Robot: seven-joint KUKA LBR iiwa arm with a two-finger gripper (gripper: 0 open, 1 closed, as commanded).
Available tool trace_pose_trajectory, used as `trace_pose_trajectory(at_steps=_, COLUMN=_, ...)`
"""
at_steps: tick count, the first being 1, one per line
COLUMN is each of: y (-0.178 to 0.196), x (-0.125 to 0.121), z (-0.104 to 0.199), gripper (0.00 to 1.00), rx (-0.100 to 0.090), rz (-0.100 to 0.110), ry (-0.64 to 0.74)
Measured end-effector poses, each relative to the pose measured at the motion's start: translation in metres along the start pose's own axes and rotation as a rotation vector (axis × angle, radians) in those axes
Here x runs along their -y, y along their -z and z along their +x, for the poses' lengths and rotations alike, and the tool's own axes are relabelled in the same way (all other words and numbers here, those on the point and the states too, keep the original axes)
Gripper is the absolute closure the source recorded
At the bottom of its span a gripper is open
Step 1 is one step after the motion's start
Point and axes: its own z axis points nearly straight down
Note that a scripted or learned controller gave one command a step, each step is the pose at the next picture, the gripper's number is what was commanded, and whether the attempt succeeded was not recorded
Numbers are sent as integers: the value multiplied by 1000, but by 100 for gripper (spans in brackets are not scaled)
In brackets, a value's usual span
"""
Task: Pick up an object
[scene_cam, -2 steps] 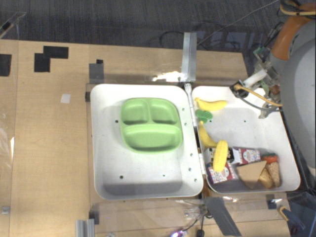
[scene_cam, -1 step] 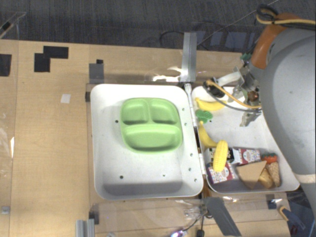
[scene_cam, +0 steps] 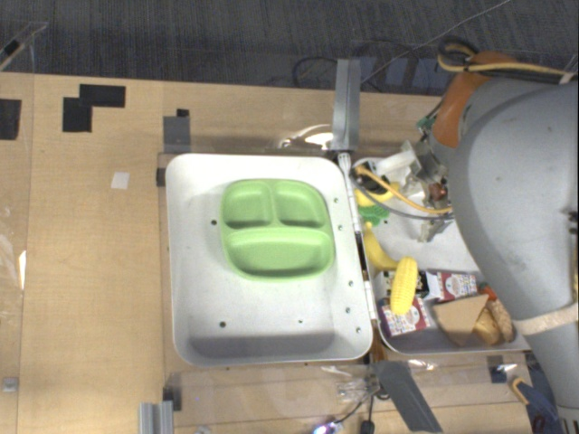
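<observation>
My gripper (scene_cam: 425, 202) hangs low over the far part of the right bin (scene_cam: 398, 340), at the end of the large grey arm (scene_cam: 516, 206) that covers most of that bin. Just left of the gripper lie a small green item (scene_cam: 374, 213) and a yellow banana (scene_cam: 377, 251). A yellow corn cob (scene_cam: 403, 283) lies nearer the front, partly on a red and white packet (scene_cam: 407, 319). A brown bread slice (scene_cam: 461, 319) and a golden pastry (scene_cam: 496, 324) sit at the front right. I see nothing held by the gripper.
The left bin (scene_cam: 194, 269) holds a green divided plate (scene_cam: 274, 227). A second printed packet (scene_cam: 452, 285) lies beside the corn. A metal post (scene_cam: 346, 98) stands behind the wall between the bins. Wooden bench surface stretches to the left.
</observation>
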Motion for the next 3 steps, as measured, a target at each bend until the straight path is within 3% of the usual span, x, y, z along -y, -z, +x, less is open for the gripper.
trace_pose_trajectory(at_steps=1, y=88, x=45, z=19, gripper=0, rx=0, rz=1, ry=-5)
trace_pose_trajectory(at_steps=2, y=88, x=45, z=19, gripper=0, rx=1, rz=1, ry=-6)
trace_pose_trajectory(at_steps=3, y=96, x=46, z=20, gripper=100, rx=1, rz=4, ry=-4)
